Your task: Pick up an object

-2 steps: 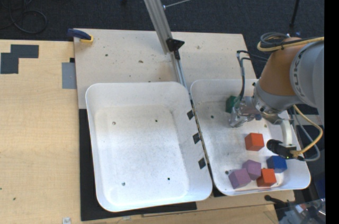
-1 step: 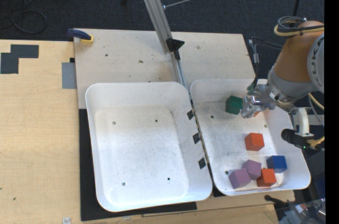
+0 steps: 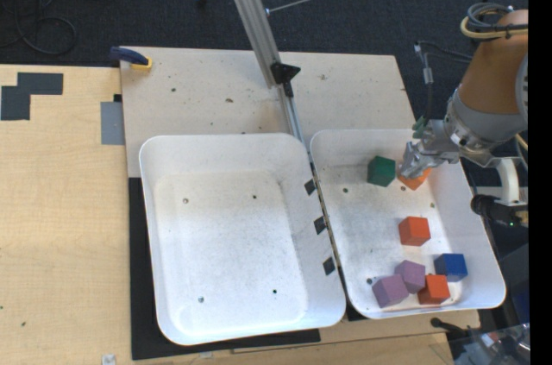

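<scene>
My gripper (image 3: 415, 161) is down in the far part of the right bin (image 3: 362, 225), reaching in from the right. A small orange block (image 3: 414, 179) peeks out directly under its tip, partly hidden by it. I cannot tell whether that block is gripped or merely lies beneath. A green cube (image 3: 381, 171) sits just left of the gripper, close to it. Nearer the front of the same bin lie a red-orange cube (image 3: 415, 230), a blue cube (image 3: 451, 266), two purple blocks (image 3: 401, 282) and another orange block (image 3: 435, 290).
The left bin (image 3: 148, 156) adjoins the right one, with black clips along the shared wall (image 3: 318, 223). A slanted aluminium post (image 3: 254, 14) rises behind the bins. The arm's grey and orange body (image 3: 492, 96) overhangs the right bin's far right corner.
</scene>
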Tool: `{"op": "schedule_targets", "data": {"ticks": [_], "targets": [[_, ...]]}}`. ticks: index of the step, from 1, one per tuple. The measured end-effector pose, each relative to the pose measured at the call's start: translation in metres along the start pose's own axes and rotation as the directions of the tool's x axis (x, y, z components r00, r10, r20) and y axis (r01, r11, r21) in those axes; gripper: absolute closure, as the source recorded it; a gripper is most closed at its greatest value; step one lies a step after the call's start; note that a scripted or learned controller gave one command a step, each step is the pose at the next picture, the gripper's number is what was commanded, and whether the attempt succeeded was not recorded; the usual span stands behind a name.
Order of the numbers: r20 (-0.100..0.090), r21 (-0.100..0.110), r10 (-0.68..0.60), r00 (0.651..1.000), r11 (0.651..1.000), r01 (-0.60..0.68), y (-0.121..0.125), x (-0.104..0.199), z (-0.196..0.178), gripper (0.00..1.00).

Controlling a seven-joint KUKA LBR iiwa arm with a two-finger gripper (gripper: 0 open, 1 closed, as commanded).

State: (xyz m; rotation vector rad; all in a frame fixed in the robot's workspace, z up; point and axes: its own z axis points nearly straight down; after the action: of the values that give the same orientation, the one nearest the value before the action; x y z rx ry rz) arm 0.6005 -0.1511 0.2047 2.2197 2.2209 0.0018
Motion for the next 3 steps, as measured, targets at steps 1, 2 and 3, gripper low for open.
{"op": "schedule_targets", "data": {"ticks": [1,2,3], "targets": [[0.001,-0.003,0.0,1.0,1.0,0.0,-0.003,-0.001,-0.063,1.0],[-0.003,0.007,-0.002,1.0,1.0,0.002,-0.015,0.042,-0.05,1.0],[-0.003,0.007,-0.003,1.0,1.0,0.003,-0.024,0.097,-0.035,1.0]]}}
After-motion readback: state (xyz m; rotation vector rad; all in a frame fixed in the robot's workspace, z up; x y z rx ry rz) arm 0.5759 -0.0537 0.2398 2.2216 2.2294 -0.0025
